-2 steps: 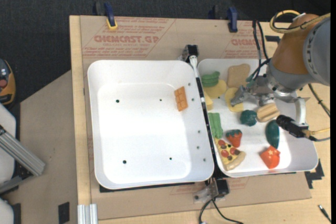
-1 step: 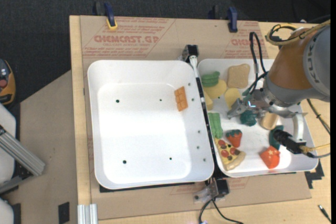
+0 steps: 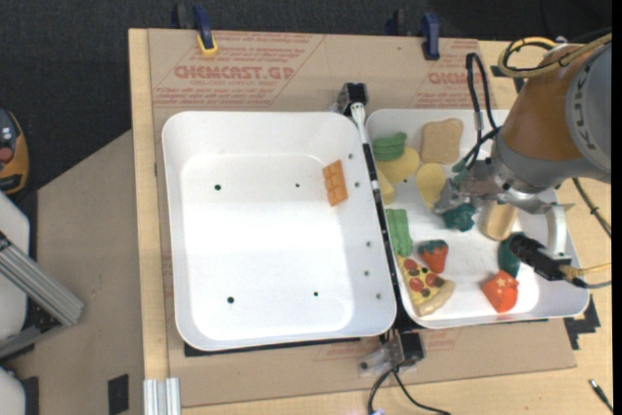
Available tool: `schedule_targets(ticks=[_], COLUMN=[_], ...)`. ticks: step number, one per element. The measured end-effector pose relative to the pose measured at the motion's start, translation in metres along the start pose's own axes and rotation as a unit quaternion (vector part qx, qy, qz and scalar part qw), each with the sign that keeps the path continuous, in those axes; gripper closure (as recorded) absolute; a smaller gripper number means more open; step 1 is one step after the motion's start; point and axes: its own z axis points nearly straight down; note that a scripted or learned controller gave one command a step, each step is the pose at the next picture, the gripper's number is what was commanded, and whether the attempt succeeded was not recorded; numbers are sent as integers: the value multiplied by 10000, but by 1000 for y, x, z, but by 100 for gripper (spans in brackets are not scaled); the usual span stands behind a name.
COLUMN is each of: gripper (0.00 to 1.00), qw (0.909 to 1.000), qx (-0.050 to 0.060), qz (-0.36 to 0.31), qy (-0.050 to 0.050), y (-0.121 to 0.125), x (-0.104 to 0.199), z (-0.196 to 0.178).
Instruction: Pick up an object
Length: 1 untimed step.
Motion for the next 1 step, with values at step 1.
schedule_targets(ticks=[1], gripper=[100], qw=[10000], qx=[-71], qz=[-52], qy=[-1], y=[71], x=[63], z=[-97])
